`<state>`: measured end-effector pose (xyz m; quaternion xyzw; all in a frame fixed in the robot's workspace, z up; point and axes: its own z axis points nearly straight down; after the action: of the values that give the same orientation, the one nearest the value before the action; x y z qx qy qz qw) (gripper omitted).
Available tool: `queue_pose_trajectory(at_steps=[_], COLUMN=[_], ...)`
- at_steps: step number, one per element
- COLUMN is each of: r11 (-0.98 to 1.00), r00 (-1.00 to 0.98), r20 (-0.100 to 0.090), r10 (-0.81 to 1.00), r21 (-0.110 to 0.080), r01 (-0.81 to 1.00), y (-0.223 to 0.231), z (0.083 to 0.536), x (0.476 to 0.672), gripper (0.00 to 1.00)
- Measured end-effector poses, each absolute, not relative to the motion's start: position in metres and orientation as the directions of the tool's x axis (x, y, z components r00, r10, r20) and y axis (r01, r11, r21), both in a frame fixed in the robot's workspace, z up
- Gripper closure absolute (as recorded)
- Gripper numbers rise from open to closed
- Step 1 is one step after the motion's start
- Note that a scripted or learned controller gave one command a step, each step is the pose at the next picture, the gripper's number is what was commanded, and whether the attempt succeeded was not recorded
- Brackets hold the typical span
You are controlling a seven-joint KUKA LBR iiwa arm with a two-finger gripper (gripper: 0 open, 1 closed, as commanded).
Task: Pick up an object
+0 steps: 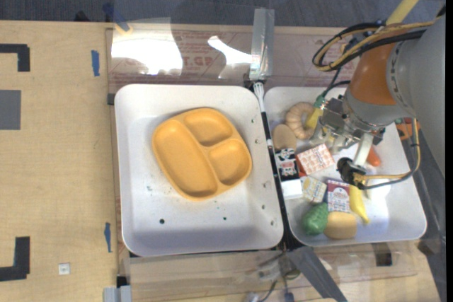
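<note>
The right bin [407, 219] holds several toy foods. There is a tan croissant [301, 117], a beige egg shape [284, 136], a red-and-white packet [315, 159], a small black-and-white box [287, 166], a pale yellow box [312, 189], a red-and-white carton [338, 197], a yellow banana [359, 204], a green vegetable [316, 219] and a yellow block [341, 225]. My gripper [334, 143] hangs low over the upper middle of this bin, just right of the croissant and above the red-and-white packet. The wrist hides what lies beneath it.
The left bin [134, 216] carries an orange divided plate [202, 152]. A narrow wall [269, 152] separates the two bins. An orange piece [374, 158] lies at the right of the arm. Cables loop above the wrist [347, 42].
</note>
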<state>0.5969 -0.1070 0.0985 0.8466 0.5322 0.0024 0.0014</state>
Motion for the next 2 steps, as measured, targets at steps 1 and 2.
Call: queue_pose_trajectory(at_steps=[1, 2], r11=[-0.531, -0.535], r00=[0.531, 0.535], r20=[0.005, -0.001], r10=[0.847, 0.845], r21=[0.004, -0.001], r01=[0.847, 0.845], y=[-0.0214, -0.0246], z=[0.1879, 0.1845], x=[0.6323, 0.6305], gripper=[1.0, 0.0])
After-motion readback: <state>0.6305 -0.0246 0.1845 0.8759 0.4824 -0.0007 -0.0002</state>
